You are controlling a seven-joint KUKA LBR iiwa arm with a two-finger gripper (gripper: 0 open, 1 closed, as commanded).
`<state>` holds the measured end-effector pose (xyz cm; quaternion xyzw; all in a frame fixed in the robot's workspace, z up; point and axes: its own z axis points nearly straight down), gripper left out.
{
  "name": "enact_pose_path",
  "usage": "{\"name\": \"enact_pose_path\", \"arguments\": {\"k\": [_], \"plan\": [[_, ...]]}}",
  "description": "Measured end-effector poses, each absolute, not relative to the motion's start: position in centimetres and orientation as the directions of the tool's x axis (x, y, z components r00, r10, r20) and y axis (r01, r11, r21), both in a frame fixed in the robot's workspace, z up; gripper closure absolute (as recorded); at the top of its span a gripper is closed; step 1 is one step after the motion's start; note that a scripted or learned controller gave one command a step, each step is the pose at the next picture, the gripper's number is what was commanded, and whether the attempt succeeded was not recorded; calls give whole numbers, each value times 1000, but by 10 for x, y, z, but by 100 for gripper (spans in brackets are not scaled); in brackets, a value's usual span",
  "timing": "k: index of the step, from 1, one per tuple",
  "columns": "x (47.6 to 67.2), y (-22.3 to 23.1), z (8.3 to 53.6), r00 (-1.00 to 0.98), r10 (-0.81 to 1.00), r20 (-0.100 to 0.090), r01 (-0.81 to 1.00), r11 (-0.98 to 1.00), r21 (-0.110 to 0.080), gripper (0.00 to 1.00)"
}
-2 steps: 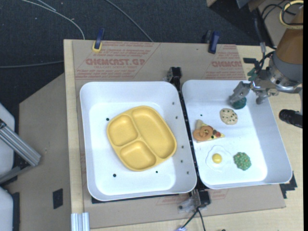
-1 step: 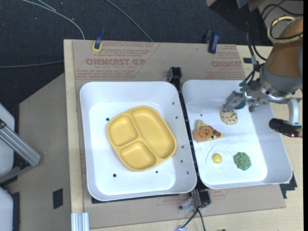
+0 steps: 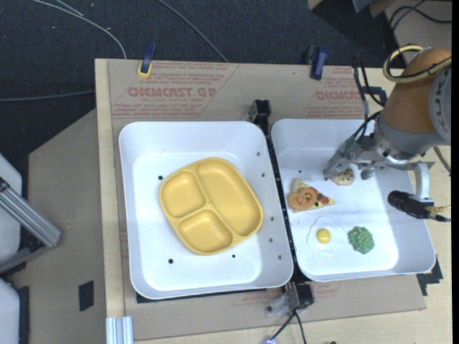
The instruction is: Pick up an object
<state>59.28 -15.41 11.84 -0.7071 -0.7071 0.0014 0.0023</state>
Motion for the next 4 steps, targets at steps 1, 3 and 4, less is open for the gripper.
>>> {"name": "enact_pose_path", "arguments": {"k": [1, 3, 4], "plan": [[592, -154, 82, 0, 1000, 1, 1000, 0, -5, 0], [605, -154, 145, -1, 1000, -2, 1000, 1, 7, 100], [608, -165, 202, -1, 1000, -3, 1000, 1, 8, 100]]}}
